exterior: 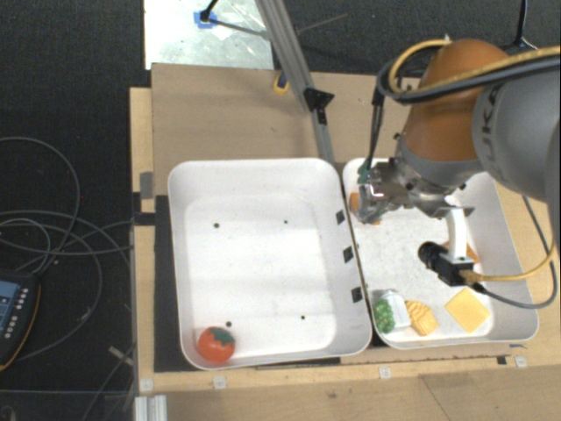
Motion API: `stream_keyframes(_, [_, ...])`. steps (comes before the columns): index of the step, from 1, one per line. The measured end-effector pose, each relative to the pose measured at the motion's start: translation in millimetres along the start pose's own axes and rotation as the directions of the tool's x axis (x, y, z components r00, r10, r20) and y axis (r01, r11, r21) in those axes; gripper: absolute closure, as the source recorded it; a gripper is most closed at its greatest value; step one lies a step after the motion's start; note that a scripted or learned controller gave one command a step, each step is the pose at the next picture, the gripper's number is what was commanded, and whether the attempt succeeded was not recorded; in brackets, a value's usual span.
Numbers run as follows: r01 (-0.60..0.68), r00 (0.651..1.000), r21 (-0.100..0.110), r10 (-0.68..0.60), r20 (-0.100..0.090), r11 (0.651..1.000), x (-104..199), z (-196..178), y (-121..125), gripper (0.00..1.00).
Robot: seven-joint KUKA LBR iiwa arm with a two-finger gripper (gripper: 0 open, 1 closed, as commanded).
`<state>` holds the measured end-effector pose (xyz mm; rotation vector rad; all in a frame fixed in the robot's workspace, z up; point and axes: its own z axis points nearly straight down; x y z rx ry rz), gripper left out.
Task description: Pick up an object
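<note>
I've got the claw (375, 193) low in the right bin's (517, 323) far-left corner, over a small orange item (355, 202) by the wall. Can't tell its state. Best approach imo: drop straight, clear of the wall.

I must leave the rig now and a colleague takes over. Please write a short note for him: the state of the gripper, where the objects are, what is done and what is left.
Gripper: low over the far left corner of the right bin, beside a small orange object; whether it grips anything cannot be told.
Right bin, near edge: green and white object, ridged yellow piece, yellow block.
Left bin: tomato in the near left corner.
Done: no object seen lifted.
Left: pick up one object.
</note>
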<state>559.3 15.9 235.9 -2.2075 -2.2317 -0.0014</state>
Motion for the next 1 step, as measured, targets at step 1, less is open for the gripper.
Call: stream_keyframes(1, [0.000, 1.000, 0.000, 0.000, 0.000, 1.000, 53.2, 13.2, -5.6, 1.00])
